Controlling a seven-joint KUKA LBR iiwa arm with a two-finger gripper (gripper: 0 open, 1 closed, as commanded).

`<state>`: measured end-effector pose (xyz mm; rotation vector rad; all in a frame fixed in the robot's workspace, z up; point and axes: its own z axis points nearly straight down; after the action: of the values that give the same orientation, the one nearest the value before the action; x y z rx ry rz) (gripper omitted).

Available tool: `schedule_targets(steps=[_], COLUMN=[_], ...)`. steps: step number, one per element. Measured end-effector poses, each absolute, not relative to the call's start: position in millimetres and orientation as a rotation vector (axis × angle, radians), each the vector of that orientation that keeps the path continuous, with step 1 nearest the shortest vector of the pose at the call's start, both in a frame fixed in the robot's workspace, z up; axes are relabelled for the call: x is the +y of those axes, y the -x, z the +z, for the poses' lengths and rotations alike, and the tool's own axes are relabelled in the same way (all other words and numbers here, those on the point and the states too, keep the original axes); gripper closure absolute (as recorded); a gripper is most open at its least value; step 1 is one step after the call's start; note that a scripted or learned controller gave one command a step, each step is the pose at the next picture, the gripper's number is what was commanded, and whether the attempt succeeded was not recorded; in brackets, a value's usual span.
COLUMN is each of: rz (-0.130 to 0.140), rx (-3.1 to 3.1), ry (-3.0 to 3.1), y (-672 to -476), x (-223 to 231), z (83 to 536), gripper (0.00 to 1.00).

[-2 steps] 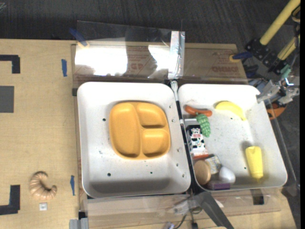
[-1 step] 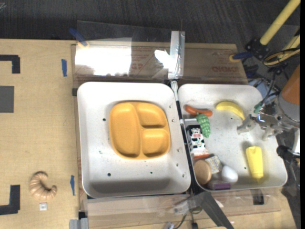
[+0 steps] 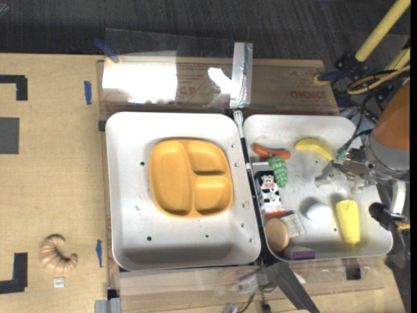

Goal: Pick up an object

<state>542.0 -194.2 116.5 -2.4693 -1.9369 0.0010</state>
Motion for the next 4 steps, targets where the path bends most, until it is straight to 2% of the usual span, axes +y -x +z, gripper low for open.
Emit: schedule_targets(steps=[1, 2, 3, 4], rz=[-0.004, 0.006, -0.005, -0.003], rx=[-2.128, -2.124, -2.045, -2.089], ry=[2.318, 2.304, 2.391, 2.351], y=[-527.8, -476.7, -549.1, -502.3], x=[-192.2, -186.6, -183.6, -190.6], z=[183.5, 102.7, 87.1, 87.2], gripper=[0.0, 0.0, 0.0, 0.0])
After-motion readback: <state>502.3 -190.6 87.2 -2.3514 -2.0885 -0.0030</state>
